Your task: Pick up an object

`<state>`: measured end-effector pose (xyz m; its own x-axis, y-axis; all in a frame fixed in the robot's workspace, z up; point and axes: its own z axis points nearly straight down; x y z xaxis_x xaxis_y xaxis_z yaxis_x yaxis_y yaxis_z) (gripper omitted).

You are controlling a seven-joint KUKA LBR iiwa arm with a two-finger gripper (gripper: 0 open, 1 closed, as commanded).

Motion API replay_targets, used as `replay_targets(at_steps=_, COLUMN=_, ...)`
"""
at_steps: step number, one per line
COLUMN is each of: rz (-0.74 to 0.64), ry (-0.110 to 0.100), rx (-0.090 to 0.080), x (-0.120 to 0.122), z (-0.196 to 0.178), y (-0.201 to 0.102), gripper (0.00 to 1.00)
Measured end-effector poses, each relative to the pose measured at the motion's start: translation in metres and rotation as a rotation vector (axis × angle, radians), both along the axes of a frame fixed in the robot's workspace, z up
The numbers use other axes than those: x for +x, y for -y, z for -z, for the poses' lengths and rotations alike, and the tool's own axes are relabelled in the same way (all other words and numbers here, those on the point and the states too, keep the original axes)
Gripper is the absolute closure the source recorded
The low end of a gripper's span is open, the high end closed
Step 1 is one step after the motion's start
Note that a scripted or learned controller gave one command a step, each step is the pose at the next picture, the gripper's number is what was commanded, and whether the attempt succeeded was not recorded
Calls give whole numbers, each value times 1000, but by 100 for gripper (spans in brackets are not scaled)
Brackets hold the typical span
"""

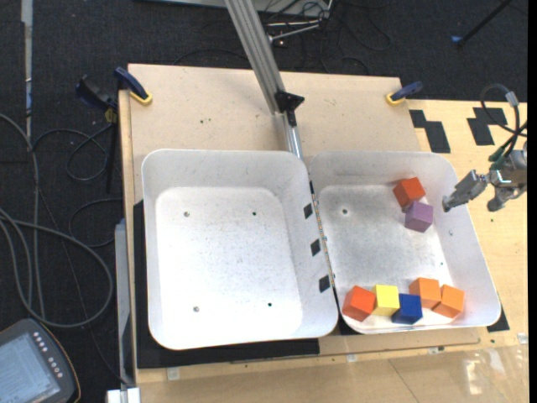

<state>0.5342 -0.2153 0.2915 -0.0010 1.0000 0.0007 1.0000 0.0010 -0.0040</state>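
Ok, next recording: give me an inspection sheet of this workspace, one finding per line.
Surface: wooden bench bearing two shallow white bins, left bin and right bin, side by side.
Job's things: all in the right bin. Orange cube with purple cube next to it near the far right; along the near edge a cluster: orange cube, yellow cube, blue cube, two more orange cubes.
Clutter: blue-and-yellow clamps at the bench's far corners.
Grippers: gripper hangs over the right bin's right rim, beside the purple cube, holding nothing.
Cables: black cables on the floor at left.
Surroundings: dark carpet, metal pole, a pendant screen at lower left.
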Motion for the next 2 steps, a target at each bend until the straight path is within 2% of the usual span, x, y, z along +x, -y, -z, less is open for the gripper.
replay_targets(at_steps=1, rz=-1, ry=4, rx=-1, x=1, z=-2, y=0, gripper=0)
replay_targets(at_steps=2, rz=1, ry=-2, rx=1, x=1, z=62, y=-3, gripper=0)
